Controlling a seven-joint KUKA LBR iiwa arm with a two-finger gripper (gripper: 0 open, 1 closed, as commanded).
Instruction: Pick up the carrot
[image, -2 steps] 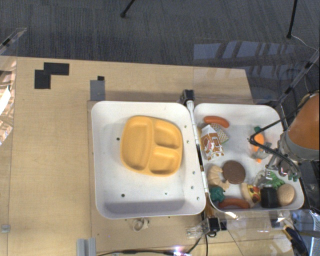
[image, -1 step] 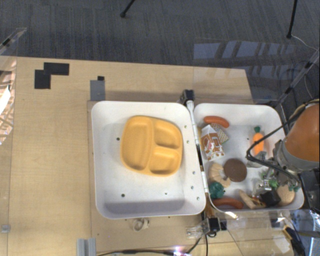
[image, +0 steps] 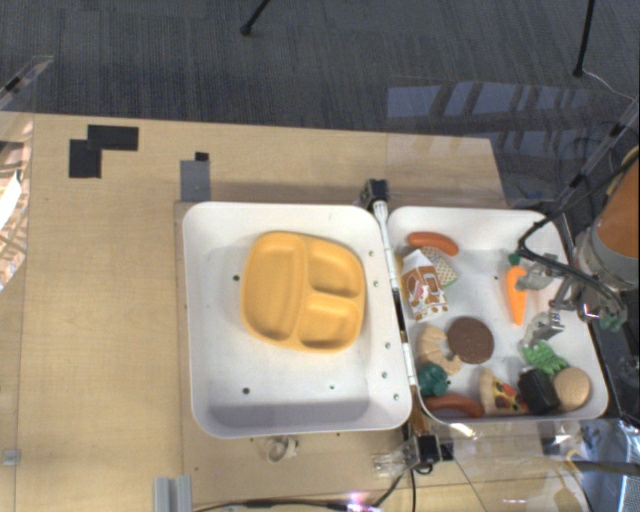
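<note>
The carrot (image: 516, 297) is orange with a green top and lies lengthwise in the right part of the right bin (image: 480, 220). Its leafy end points toward the back. My gripper (image: 556, 314) hangs over the same bin, just right of the carrot and slightly nearer the front. The carrot rests on the bin floor, apart from the gripper, and nothing appears to be held. The grey arm with its orange band (image: 617, 215) comes in from the right edge.
The right bin also holds a sausage (image: 432, 242), a small carton (image: 426, 284), a brown round cookie (image: 470, 340), a green leafy piece (image: 543, 355), a bun (image: 572, 388) and several other toy foods. A yellow divided plate (image: 303, 290) sits in the left bin (image: 210, 400).
</note>
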